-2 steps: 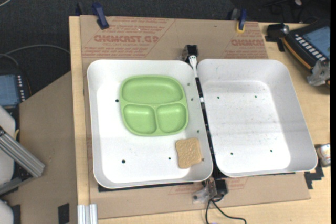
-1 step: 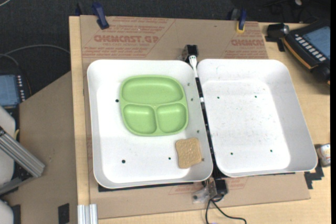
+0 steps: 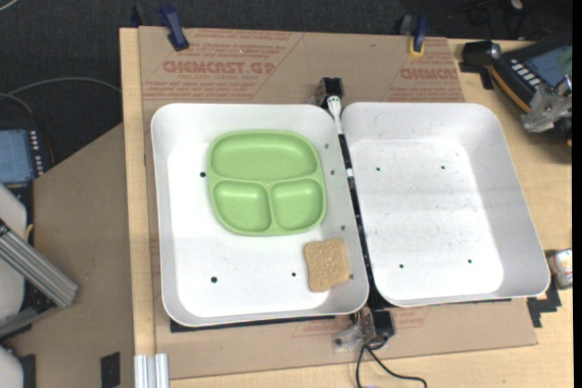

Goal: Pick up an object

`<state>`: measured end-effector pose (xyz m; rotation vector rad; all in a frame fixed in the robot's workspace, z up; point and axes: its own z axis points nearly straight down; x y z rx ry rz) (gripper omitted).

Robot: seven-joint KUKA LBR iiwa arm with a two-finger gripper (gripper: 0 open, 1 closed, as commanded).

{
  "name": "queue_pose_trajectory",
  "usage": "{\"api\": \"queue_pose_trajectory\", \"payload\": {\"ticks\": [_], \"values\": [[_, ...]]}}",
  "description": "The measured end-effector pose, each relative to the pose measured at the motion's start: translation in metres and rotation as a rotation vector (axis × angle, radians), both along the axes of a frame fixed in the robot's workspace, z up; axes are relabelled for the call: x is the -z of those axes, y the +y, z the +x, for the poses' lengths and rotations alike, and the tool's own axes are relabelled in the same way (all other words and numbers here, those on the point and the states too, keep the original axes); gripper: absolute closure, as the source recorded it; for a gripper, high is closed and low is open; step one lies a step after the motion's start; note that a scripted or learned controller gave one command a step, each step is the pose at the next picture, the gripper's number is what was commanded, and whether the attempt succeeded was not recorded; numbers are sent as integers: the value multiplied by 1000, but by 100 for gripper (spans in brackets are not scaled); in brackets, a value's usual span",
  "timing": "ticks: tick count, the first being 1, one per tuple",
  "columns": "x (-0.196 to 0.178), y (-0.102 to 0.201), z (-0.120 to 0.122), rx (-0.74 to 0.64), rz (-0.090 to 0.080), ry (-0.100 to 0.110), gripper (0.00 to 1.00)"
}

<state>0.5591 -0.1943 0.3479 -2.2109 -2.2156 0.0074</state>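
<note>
A: Start with the biggest thing. What carries it all?

B: The worktop (image 3: 227, 59), a brown board with red lettering, held at its far edge by two clamps (image 3: 173, 27), presumably so it cannot slide while the arm works. On it sit two shallow white bins, touching along their inner rims.

A: And in them?

B: The left bin (image 3: 182, 241) holds both things worth picking. The right bin (image 3: 436, 195) shows bare speckled floor; I'd judge it is the place for dropping things, which is why it sits right alongside.

A: What's the larger item?

B: A green divided plate (image 3: 267, 183), lying flat in the far half of the left bin, one wide section at the back and two smaller ones nearer us.

A: And the smaller?

B: A tan square cracker (image 3: 326, 263), or possibly a sponge, since the texture is too fine to tell. It lies flat just beside the plate's near right corner, close to the wall shared with the other bin.

A: Which would you go for?

B: The cracker looks easier to close on; the plate is wide and low, so it likely needs a grip on its rim.

A: And the pincer, spread or closed?

B: I cannot tell. The pick has not begun, judging by both things resting on the bin floor.
</note>
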Motion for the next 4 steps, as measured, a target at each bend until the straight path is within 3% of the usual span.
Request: {"api": "queue_pose_trajectory", "payload": {"ticks": [1, 2, 3, 4], "values": [[-165, 27, 11, -3, -11, -33, 100], [-81, 66, -47, -1, -2, -2, 100], [-11, 103, -82, -1, -2, -1, 100], [-167, 44, -35, 6, -14, -33, 100]]}}
